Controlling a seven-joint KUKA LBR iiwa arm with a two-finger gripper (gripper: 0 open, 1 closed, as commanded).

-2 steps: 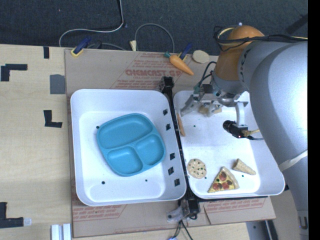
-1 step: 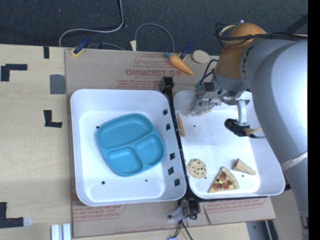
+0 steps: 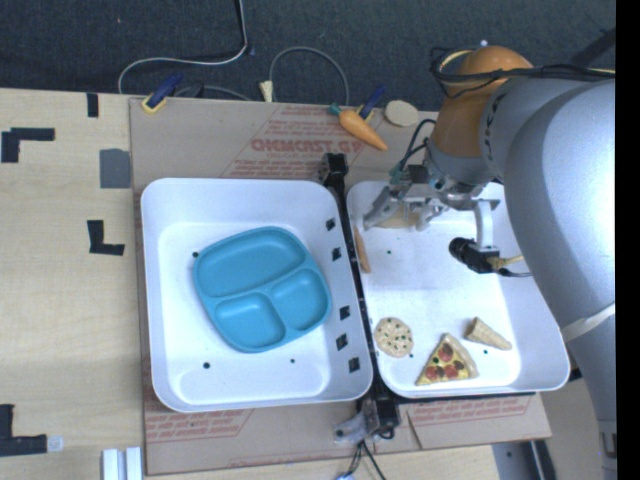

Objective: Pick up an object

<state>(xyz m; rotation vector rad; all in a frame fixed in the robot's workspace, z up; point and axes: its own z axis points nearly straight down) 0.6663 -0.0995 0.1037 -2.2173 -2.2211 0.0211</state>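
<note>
Dark carpet is running along the top of the view, and below it a pale wooden surface (image 3: 60,298) is carrying a cardboard sheet (image 3: 230,138) with two white bins side by side.

Toy food is lying in the right bin (image 3: 540,353). A pizza slice (image 3: 447,360), red-topped with a yellow crust, is sitting near the front edge; a round speckled cookie (image 3: 394,336) is lying just to its left, and a small tan wedge (image 3: 489,335) is resting to its right. A thin tan stick (image 3: 361,251) is lying along the bin's left wall. These pieces are sitting apart from one another, with bare white floor showing in the middle of the bin.

Over the far end of that bin the claw (image 3: 400,206) is hanging low; whether its fingers are spread or closed I cannot tell.

A blue divided plate (image 3: 262,288) is resting in the left bin (image 3: 160,228). A toy carrot (image 3: 361,128) is lying on the cardboard behind the bins.
</note>
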